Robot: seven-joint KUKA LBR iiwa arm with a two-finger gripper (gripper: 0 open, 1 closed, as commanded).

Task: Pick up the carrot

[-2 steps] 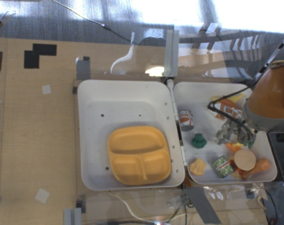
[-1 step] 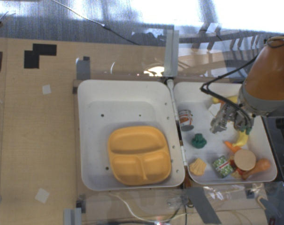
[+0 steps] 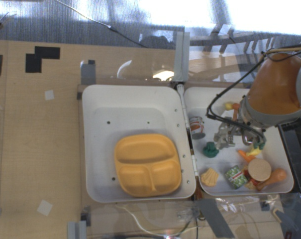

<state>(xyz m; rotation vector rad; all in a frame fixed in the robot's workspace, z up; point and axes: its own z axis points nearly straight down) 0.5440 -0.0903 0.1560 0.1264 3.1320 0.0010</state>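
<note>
So we're in the approach step: our gripper (image 3: pixel 229 137) hangs over the middle of the right bin (image 3: pixel 200 101), and honestly we can't tell whether it's released or clenched. What looks like the carrot (image 3: pixel 245 155) lies just right of it, beside the round tan disc (image 3: pixel 259 169). Next we'd need to shift right and nearer, then drop squarely over it. The yellow tray (image 3: pixel 147 164) sits in the left bin (image 3: pixel 98 133).
</note>
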